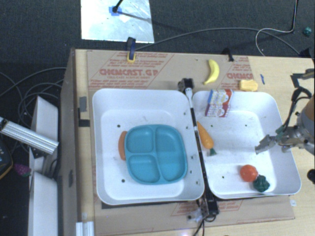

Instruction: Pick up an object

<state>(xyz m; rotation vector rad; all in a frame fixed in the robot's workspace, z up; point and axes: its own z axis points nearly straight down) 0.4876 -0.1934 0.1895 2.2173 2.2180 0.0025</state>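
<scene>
The bench (147, 65) carries two white bins. The left bin (106, 112) holds a blue divided plate (156, 154) with an orange sausage (121, 145) beside it. The right bin (275, 112) holds a small carton (218, 103), a carrot (205, 137), a tomato (248, 172) and a broccoli piece (261, 183). A banana (212, 72) lies behind. The pincer (262, 145) hangs over the right bin, gripping nothing; I cannot tell whether it is released or clenched.
</scene>
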